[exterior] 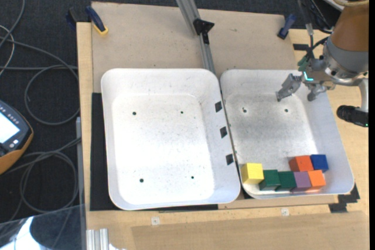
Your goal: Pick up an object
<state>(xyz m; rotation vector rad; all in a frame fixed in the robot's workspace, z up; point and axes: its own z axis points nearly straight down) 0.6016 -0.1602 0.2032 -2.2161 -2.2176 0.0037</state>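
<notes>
Several small blocks lie along the near edge of the right bin (pixel 258 132): a yellow block (pixel 253 171), a green block (pixel 278 179), a purple block (pixel 302 180), two orange blocks (pixel 316 178) and a blue block (pixel 319 161). My gripper (pixel 299 88) hangs over the far right part of that bin, well behind the blocks. Its two grey fingers (pixel 287 88) are spread apart with nothing between them.
The left bin (pixel 158 137) stands beside the right one, with a row of black clips between them. A slanted metal rail (pixel 186 3) crosses the back of the bench. Blue clamps (pixel 96 19) hold the far corners of the board.
</notes>
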